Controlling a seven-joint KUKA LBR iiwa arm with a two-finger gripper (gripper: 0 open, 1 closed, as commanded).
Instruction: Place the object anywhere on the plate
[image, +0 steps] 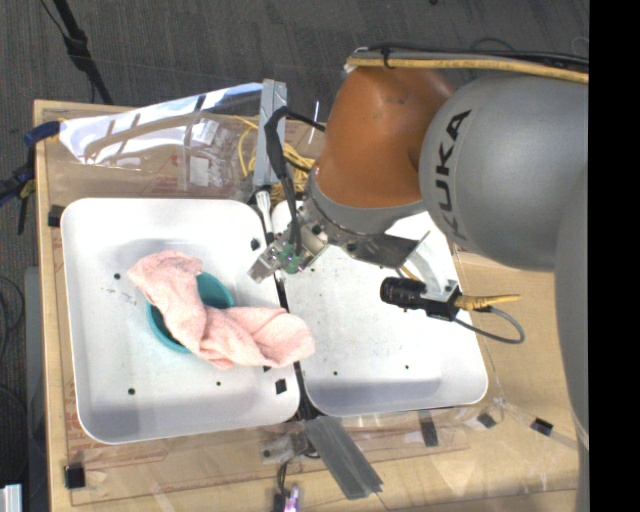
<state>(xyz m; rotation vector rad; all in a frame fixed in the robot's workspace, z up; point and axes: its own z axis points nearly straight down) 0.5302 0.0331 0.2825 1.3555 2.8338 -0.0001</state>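
Gripper (283, 255) hovers at the bins' shared rim, its opening unclear. At eight o'clock, a crumpled pink cloth (225, 320) already drapes the teal round plate (212, 293); any release should stay centred over it.

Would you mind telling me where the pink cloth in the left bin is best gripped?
Probably the bunched lower-right end of the pink cloth, taken from straight above. It is thick with folds there and lies on the bin floor, off the teal plate it covers further left.
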